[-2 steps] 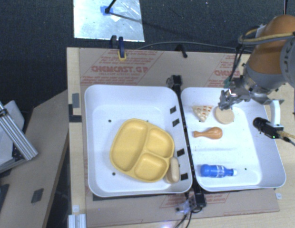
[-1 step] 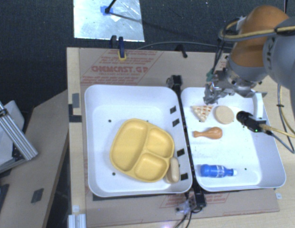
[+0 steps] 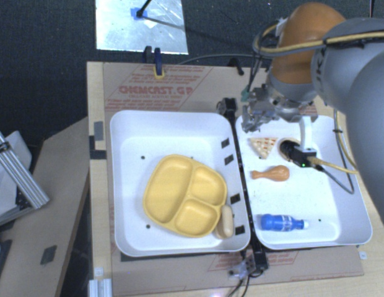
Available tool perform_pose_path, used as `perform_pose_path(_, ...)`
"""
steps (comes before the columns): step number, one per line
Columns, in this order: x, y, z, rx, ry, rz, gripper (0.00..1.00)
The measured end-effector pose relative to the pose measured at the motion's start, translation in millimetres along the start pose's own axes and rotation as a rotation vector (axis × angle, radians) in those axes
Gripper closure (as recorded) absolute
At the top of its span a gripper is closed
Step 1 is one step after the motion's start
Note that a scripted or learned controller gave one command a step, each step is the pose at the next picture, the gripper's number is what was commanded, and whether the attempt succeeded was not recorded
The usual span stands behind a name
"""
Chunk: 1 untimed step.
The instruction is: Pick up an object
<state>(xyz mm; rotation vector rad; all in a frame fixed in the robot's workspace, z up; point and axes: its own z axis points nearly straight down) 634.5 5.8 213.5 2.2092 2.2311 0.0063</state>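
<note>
Above pizza slice (image 3: 263, 146), gripper (image 3: 253, 124), drumstick (image 3: 272, 174) nearby

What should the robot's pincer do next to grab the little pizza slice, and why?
Probably a short drop straight down. The pincer hangs just above the far edge of the pizza slice in the right bin, with nothing between its tips. The drumstick lies nearer the camera, apart from the slice, so it should not get in the way.

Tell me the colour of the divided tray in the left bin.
Yellow. The divided tray shows plainly in the camera view, lying in the left bin.
</note>
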Motion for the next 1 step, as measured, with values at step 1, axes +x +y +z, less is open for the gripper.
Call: perform_pose_path(1, 53.6, 14.2, -15.9, -0.001, 0.001, 0.000, 1.00)
